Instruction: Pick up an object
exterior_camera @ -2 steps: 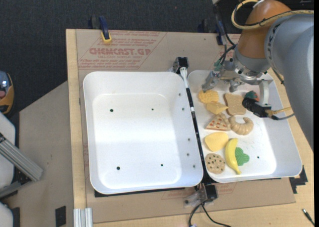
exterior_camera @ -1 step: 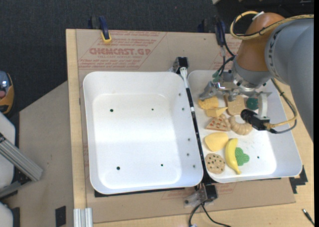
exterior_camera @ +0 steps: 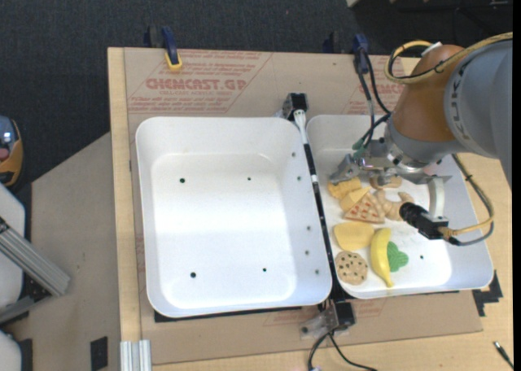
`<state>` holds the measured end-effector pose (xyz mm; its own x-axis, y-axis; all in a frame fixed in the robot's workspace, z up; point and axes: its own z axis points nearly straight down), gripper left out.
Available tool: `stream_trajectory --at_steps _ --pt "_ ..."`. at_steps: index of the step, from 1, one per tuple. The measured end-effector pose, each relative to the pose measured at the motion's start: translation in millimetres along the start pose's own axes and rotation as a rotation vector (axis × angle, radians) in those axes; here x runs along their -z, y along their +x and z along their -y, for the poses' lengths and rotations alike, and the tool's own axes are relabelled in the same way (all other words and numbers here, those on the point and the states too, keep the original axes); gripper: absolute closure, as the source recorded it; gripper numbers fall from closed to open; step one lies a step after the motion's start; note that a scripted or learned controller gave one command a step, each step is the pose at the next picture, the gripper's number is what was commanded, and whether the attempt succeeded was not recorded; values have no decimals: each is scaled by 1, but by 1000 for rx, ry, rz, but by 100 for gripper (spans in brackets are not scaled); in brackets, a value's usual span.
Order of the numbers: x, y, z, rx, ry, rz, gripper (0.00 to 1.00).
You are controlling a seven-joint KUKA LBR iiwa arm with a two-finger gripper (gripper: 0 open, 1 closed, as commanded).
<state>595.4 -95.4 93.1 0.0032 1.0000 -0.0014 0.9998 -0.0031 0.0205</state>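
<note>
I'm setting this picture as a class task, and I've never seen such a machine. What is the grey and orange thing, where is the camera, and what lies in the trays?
The grey and orange thing is a robot arm reaching in from the right. Its gripper, a two-finger claw, hangs low over the right bin. The camera is fixed above the bench, looking down at a slant. Two white bins sit side by side; the left bin shows bare white floor. The right one holds toy food: a banana, a cookie, a pizza slice, and something green. Nothing shows between the fingers.
</note>
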Motion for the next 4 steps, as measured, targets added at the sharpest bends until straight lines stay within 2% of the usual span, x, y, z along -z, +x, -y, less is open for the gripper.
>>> stream_trajectory --at_steps 1,2,3,4 --pt "-7 -7 -50 5 13 1 0" --pt "-7 3 -56 4 15 2 0" --pt "-6 0 -24 3 15 0 0" --pt "-8 1 -63 5 15 0 0"
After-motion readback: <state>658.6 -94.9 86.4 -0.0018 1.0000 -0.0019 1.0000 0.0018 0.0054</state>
